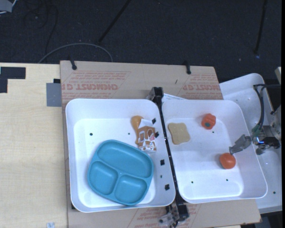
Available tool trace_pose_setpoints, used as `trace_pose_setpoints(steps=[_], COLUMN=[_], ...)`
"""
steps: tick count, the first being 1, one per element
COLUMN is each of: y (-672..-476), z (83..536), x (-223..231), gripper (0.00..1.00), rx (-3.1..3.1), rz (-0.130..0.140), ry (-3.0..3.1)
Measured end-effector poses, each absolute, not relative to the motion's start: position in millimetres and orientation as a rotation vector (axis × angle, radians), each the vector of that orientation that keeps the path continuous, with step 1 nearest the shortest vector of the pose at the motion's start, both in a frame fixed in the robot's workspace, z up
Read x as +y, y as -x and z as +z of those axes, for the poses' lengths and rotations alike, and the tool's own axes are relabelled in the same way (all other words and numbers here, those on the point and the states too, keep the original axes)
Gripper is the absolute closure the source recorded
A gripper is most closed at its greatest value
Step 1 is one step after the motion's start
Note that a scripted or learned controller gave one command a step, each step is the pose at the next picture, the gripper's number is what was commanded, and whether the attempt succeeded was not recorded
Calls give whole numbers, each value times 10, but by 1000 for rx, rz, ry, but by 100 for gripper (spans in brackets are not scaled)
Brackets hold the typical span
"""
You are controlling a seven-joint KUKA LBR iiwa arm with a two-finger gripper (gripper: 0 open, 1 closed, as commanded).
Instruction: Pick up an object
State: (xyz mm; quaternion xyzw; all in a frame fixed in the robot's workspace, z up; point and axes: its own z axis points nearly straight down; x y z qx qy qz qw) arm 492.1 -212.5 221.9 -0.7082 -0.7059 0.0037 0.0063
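Camera view looked down on the desk (23, 141), a pale wooden surface that filled the left of the frame, with a sheet of printed cardboard (137, 82) lying across its middle under the two bins. The left bin (78, 122) sat at the centre of the frame and the right bin (204, 189) touched it along a dark central divider.

A blue sectioned plate (119, 172) took up the lower half of the left bin, tilted slightly, its three compartments facing up. Just above the plate's upper right edge lay a small patterned packet (147, 139), brown and white, and touching its upper left was a small orange-brown piece (136, 122).

In the right bin, a tan slice of toast (179, 133) lay flat near the upper left, just beside the divider. An orange-red round fruit (208, 121) with a dark spot on top sat in the upper middle, well apart from a second orange-red ball (227, 161) at the lower right of that bin.

The hand (241, 145) reached in from the right edge of the frame, over the bin's right side, one grey finger pointing down-left just above the lower ball. Whether it was released or clenched, I cannot tell; nothing showed between its tips.
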Motion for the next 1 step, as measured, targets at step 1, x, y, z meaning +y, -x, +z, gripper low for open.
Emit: trace_pose_setpoints(steps=[1], y=[-4950], z=[2283], x=[-2123], gripper=[0], rx=[-2221], rz=[1], ry=[2221])
